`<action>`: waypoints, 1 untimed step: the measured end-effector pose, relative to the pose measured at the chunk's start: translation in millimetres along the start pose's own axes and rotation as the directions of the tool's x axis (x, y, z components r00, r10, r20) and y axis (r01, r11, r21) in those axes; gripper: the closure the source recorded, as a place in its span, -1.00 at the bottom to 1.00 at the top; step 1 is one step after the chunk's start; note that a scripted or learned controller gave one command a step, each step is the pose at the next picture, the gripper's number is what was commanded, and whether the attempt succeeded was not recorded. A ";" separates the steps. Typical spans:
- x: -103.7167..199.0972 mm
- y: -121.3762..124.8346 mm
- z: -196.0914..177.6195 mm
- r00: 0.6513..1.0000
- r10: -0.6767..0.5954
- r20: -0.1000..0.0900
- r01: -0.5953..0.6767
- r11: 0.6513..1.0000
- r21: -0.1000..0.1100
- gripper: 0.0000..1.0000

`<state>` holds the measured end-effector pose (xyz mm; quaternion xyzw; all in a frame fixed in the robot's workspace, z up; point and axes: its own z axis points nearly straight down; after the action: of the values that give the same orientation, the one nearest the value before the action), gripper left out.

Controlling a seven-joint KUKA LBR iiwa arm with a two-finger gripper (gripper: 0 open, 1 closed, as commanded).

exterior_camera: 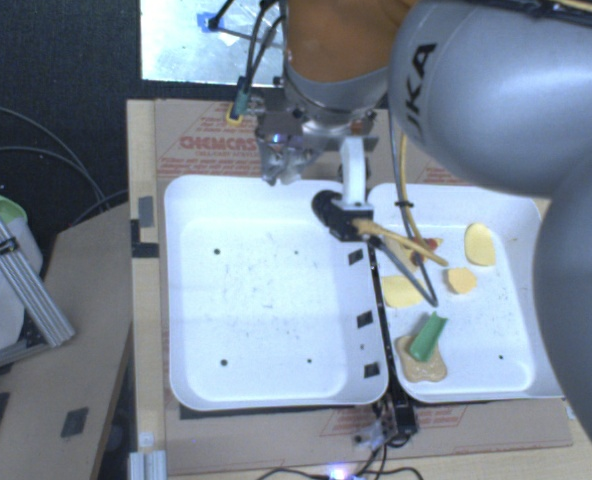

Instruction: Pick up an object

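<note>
We see the gripper [281,171] at top centre, above the left bin's [206,298] far rim; we cannot tell its state, and a green block [429,335] lies lower right

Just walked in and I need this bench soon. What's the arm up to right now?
The grey KUKA arm is reaching in over the two white bins to pick something up. Its gripper is above the far edge of the left bin, with nothing visibly held. The loose things I can see lie in the right bin: three yellow pieces and a green object resting on a tan piece.
</note>
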<state>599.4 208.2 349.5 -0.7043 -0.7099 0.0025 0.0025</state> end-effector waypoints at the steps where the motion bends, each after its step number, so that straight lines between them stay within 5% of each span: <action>1: 27.5 8.8 64.0 1.000 0.003 0.000 -0.003 1.000 -0.003 1.00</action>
<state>607.5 235.8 285.5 -0.7052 -0.7090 0.0017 0.0014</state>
